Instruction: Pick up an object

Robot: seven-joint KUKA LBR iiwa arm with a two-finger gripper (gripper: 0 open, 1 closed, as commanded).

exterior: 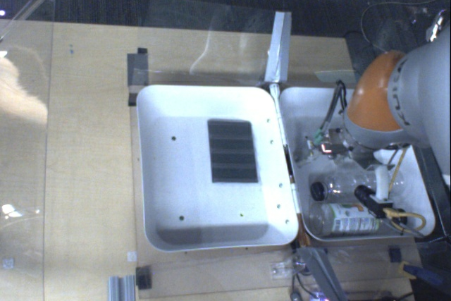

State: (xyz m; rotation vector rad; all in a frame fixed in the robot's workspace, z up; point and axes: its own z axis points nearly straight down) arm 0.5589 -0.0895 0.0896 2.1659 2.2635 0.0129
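Gripper (330, 146) low in right bin (296, 151), finger state indiscernible; clear bottle (345, 217) lies near, toward the bin's front edge.

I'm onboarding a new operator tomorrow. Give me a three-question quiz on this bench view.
1. True or false: the dark ribbed pad lies in the right bin.
2. Which bin holds the clear bottle? A) left bin B) right bin
3. Fill in: the arm hangs over the ____ bin.

Key: 1 false, it lies in the left bin. 2 B, near the front edge, on its side. 3 right.
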